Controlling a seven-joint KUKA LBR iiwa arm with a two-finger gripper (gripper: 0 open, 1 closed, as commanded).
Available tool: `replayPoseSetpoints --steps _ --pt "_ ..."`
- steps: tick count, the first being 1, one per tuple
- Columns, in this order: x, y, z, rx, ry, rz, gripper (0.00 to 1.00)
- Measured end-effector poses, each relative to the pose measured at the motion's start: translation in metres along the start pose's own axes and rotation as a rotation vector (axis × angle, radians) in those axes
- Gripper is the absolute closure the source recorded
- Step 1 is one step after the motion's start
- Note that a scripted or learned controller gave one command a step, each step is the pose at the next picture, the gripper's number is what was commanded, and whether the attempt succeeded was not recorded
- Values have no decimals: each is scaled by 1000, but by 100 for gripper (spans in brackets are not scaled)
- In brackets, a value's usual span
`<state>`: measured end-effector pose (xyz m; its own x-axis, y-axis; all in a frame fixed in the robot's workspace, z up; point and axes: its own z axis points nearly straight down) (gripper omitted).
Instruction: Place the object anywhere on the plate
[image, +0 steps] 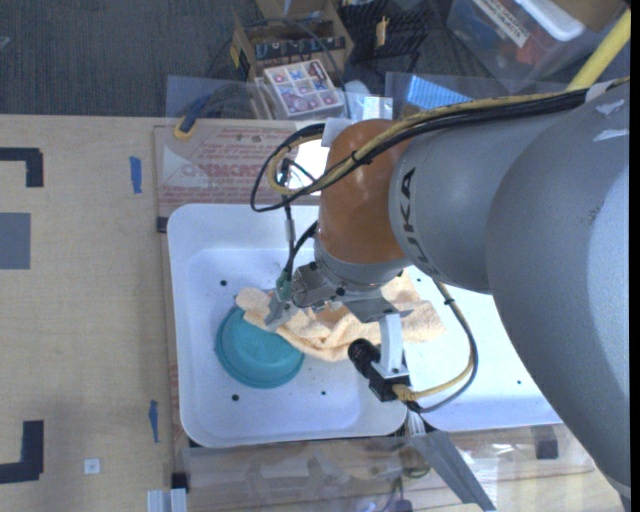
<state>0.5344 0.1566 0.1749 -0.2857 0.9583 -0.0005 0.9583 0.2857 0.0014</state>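
We see the grey arm (520, 190) reaching in from the right, its orange band (362, 190) hanging over the white bin (200, 250) on the left. Across that bin's floor and under the wrist sprawls a crumpled yellow cloth (330, 335), one edge draped onto the rim of a teal plate (258, 350) that sits in the bin's lower left part. The gripper (278, 302) is down at the cloth's left end, just above the plate. We think the cloth bunches up around its tip, but the wrist hides too much, and we cannot tell whether the tool is apart or together.
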Motion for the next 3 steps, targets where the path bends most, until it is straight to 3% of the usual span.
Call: replayPoseSetpoints --steps 1,2,3 --pt "-23 39 47 -18 14 -8 0" --pt "-13 40 36 -17 25 -19 100" --pt "-15 41 34 -20 23 -17 0"
